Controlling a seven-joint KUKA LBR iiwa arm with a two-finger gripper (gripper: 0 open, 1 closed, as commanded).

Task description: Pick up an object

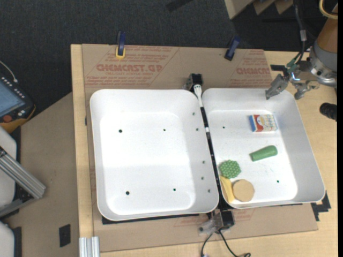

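Left bin (107,143): bare white floor, nothing for picking. Right bin (303,143) carries all candidates: green ball (230,168) and tan disc (243,190) near front left corner, green cylinder (263,153) in middle, small box (262,122) toward back. Tool (286,84) hovers above back right rim, fingers apart, nothing between them. Judgement: pick not yet begun; approach, descent, closing, lifting all remain.

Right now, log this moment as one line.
tool open, holding nothing, above right bin's far rim | right bin: small box, green cylinder, green ball, tan disc
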